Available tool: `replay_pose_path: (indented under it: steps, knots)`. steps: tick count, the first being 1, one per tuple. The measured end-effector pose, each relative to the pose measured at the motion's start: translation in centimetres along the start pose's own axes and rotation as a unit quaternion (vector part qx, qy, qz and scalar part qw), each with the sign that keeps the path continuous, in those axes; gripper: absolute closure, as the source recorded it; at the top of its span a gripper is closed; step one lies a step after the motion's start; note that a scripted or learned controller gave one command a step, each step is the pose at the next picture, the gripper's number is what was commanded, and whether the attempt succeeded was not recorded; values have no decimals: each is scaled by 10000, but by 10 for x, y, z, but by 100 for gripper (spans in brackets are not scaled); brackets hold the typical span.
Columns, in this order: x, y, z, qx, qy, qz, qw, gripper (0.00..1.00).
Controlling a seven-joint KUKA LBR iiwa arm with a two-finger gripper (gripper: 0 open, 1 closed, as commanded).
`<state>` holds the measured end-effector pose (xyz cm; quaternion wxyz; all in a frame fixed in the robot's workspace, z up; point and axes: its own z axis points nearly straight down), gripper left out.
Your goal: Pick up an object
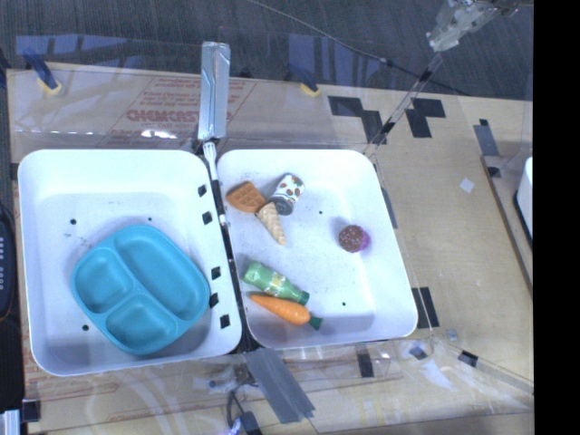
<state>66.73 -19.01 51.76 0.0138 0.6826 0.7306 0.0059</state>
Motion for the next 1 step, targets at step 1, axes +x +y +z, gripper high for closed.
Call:
replay_pose_path:
  steps: [1]
  knots:
    - [2,2,-11,-21,-6,-39,10000,100]
